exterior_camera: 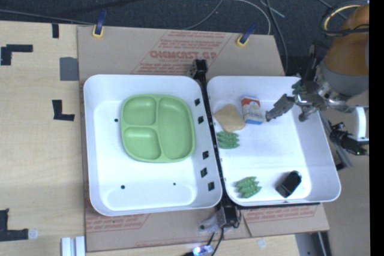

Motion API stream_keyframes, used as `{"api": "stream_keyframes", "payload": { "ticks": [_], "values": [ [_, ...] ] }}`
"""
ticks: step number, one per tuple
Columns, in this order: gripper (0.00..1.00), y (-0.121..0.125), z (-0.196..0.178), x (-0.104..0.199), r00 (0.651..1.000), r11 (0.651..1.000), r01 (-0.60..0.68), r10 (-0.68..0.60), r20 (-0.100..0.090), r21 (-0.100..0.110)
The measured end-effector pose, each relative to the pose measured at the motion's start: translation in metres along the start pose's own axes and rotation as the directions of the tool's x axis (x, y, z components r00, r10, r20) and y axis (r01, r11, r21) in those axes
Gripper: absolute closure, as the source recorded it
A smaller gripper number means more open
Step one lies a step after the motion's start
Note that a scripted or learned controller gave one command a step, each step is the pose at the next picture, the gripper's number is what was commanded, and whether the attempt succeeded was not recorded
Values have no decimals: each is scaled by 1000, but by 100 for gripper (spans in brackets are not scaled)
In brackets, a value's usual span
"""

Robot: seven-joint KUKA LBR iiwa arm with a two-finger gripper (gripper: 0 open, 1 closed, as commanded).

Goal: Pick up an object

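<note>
The two-finger pincer [289,107], spread open and holding nothing, hangs over the right white bin [315,153] just beside the small red-and-white carton [251,110], which touches the tan rounded lump [230,118]; closing here risks snagging both.

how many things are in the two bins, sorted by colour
green: 3 — divided plate, leafy piece, leafy piece
tan: 1 — round lump
red, white and blue: 1 — small carton
black: 1 — block
total: 6
</note>
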State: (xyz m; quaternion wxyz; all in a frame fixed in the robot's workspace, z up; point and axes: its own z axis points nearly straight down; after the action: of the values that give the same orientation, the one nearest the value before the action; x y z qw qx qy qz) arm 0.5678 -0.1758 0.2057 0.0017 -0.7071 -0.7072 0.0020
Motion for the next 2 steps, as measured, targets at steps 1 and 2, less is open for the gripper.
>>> {"api": "stream_keyframes", "payload": {
  "ticks": [1, 2],
  "values": [
    [0, -8, 58, 6, 1000, 1000, 1, -1, -1, 0],
    [0, -12, 121, 6, 1000, 1000, 1, -1, 1, -3]
  ]
}}
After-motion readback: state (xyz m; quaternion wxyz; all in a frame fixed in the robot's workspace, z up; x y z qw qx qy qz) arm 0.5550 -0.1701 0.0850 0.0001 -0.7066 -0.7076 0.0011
